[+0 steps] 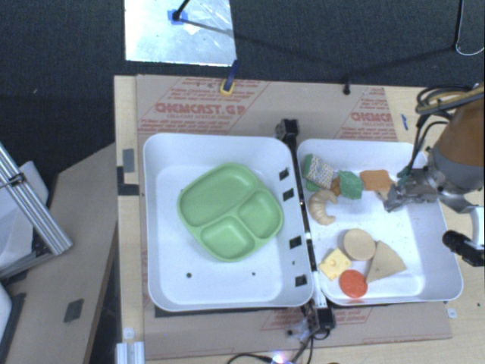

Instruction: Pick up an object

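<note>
The right bin (436, 237) holds several toy foods. A tan croissant (323, 206), a green leafy piece (349, 184), a patterned block (319, 171) and an orange slice (376, 179) lie along its far side. Near the front sit a round tan disc (358, 243), a tan wedge (386, 262), a yellow cheese cube (334, 264) and a red round piece (352, 283). My gripper (394, 199) hangs low over the bin's right middle, just right of and below the orange slice. Nothing shows in its grasp.
The left bin (163, 203) holds a green divided plate (229, 211). A black divider with clips (298, 211) runs between the bins. The arm's orange band (462, 142) and cables come in from the right. A shiny sheet (180, 21) lies beyond the bench.
</note>
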